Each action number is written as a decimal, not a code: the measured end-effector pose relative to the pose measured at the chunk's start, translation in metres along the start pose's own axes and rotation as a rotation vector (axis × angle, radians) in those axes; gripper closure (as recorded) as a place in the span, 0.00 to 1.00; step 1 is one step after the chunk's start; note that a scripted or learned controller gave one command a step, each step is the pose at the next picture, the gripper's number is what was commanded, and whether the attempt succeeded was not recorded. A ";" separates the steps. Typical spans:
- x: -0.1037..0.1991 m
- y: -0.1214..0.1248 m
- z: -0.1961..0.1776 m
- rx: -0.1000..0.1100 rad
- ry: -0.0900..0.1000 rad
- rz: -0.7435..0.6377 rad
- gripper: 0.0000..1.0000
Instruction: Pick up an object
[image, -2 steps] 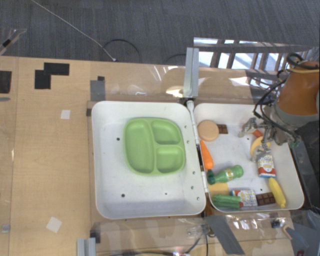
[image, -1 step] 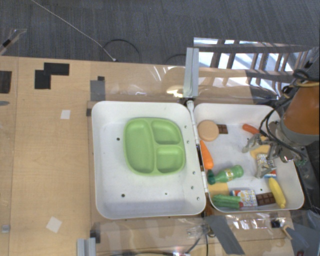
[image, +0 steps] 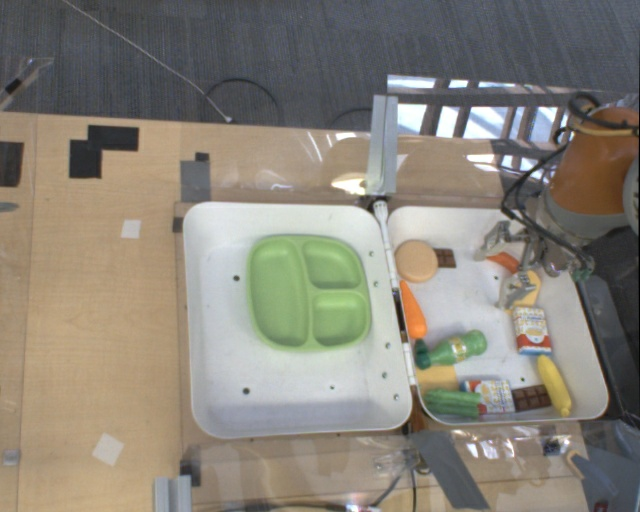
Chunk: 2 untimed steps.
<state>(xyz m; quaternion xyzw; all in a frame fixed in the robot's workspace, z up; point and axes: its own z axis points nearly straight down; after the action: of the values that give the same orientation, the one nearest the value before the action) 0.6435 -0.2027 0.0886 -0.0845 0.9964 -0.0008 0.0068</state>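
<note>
Camera view, left bin (image: 215, 400) holding green tray (image: 306, 291), right bin (image: 465, 290) with toy food, tool (image: 520, 265) seemingly released.

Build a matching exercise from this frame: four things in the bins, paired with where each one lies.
Things:
1. green three-compartment plastic plate
2. orange toy carrot
3. round tan cookie-shaped toy
4. yellow toy corn cob

Places:
A. right bin, near right corner
B. middle of the left bin
C. right bin, along its left wall
D. right bin, far left corner

Pairs: 1-B, 2-C, 3-D, 4-A
</note>
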 end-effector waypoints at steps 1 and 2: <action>-0.004 -0.001 -0.015 0.005 -0.011 -0.002 1.00; -0.003 -0.001 -0.014 0.004 -0.010 -0.003 0.00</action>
<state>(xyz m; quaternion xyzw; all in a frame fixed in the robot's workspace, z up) 0.6467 -0.2027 0.1030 -0.0858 0.9962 -0.0025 0.0121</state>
